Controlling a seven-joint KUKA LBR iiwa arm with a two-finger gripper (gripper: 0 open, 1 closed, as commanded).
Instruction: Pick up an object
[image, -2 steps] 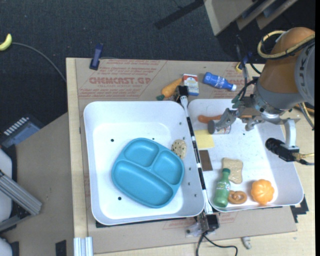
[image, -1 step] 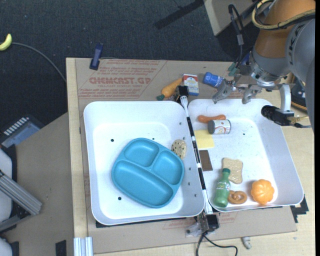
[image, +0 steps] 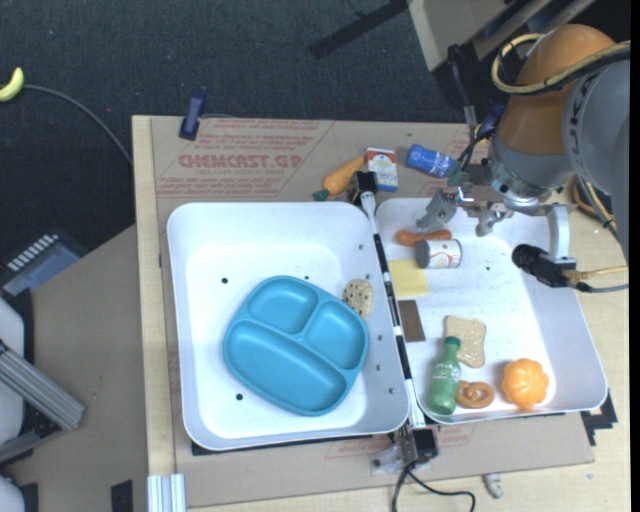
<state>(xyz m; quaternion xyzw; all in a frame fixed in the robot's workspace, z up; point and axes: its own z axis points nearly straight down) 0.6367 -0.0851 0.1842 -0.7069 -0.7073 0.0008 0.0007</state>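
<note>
I had the gripper (image: 462, 212) upper right, jaws spread and empty. It hung over the can (image: 441, 253), likeliest pick.

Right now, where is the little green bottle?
The green bottle lies in the right bin, near its front edge, just left of the pretzel and below the bread slice.

Grey arm (image: 600, 110), orange band (glossy), yellow cable looped above
</note>
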